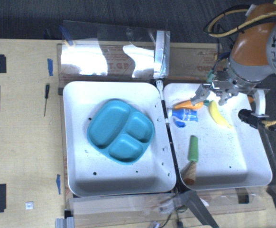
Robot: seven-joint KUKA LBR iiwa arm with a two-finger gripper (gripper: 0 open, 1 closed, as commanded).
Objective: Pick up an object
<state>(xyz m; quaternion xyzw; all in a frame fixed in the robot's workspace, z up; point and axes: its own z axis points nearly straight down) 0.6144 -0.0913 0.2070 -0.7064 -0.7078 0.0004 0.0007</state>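
The wooden table carries two shallow white bins side by side. The left bin holds a blue divided plate with three compartments, lying near the bin's middle. The right bin sits at three o'clock from it, the two rims touching. The grey arm with its orange band reaches in from the two o'clock corner, and its gripper hangs over the twelve o'clock part of the right bin; whether the jaws are apart or together cannot be told. Just beside the gripper, at five o'clock from it, lies a yellow banana. At nine o'clock from the gripper lies an orange carrot, and just below that a blue and white item. A green-handled brush lies at the bin's six o'clock side, bristle end against the rim
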